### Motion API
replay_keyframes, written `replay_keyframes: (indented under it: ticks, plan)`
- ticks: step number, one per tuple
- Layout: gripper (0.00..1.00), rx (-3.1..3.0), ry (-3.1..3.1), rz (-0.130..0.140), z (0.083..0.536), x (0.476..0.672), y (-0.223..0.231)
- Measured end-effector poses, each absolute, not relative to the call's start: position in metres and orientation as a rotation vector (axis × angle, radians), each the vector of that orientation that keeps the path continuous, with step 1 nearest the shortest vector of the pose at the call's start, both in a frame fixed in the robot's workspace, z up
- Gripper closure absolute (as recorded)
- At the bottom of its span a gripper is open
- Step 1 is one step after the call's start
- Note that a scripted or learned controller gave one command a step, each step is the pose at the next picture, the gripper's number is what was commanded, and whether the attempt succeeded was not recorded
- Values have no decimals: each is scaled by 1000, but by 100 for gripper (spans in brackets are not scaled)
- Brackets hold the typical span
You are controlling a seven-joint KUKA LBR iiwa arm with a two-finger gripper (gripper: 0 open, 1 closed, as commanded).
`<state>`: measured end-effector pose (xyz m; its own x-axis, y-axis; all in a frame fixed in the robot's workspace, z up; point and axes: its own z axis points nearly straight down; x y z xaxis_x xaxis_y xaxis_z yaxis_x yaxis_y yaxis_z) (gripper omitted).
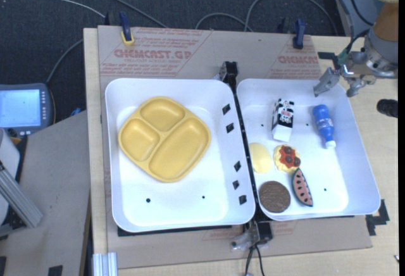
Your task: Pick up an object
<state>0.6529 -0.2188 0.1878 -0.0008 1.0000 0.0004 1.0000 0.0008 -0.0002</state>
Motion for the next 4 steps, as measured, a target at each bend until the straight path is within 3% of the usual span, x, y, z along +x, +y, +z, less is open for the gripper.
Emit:
replay_keyframes:
  ticks: [2,3,4]
  plan:
    - [0,-2216,-2221,2,84,650,-211]
    - [100,-2218,-2226,0,98,652,-211]
    - [100,-2223,-2227,-4,142,654,-211]
